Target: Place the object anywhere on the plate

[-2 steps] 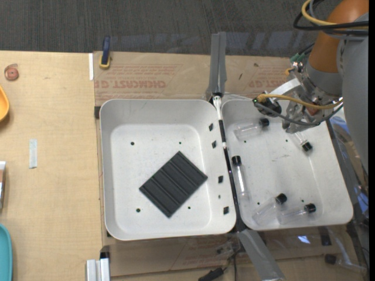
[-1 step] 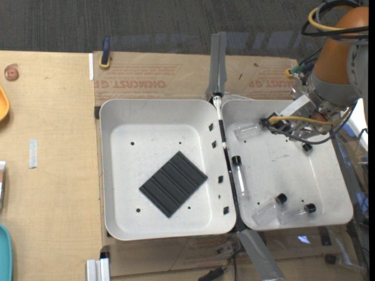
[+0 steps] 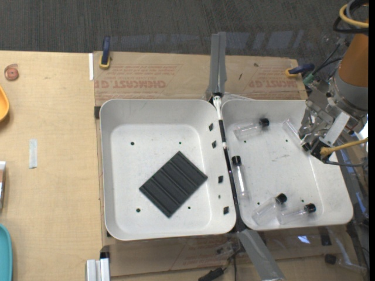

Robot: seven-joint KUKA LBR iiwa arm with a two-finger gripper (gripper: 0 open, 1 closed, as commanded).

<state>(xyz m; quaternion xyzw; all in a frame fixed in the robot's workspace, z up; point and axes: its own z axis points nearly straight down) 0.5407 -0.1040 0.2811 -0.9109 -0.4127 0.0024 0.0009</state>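
Plate [image 3: 173,183]: dark ribbed slab, lying flat and askew in the middle of the left bin [image 3: 117,116], nothing on it.
Object: not yet picked; candidates all in the right bin [image 3: 275,163], well apart from the plate.
Tubes: clear, black-capped; one [image 3: 252,127] near the far wall, one [image 3: 237,173] along the divider, two [image 3: 270,206] [image 3: 296,213] close together at the near edge (possibly another faint one nearer the hand, too clear against the white to be sure).
Hand [image 3: 312,140]: over the right bin's right edge, above the bin floor, nothing seen in it; whether released or clenched, cannot tell from this slant.
Step in hand: by the look of it, the approach to a pick, with no carrying begun.
Progress: early; pick, transfer and release all left to do.
Next move calls for: settling on one tube, coming down square across its narrow width (not along its length), and closing at mid-body so as not to slip off the cap end.
After that: lifting clear of the divider between the bins, crossing left, lowering over the slab before letting go.
Risk: round, smooth tubes likely to roll off a ribbed flat surface, so a low release along the ribs looks wise.
Table [image 3: 53,215]: odd bits at the far left, no part in this.
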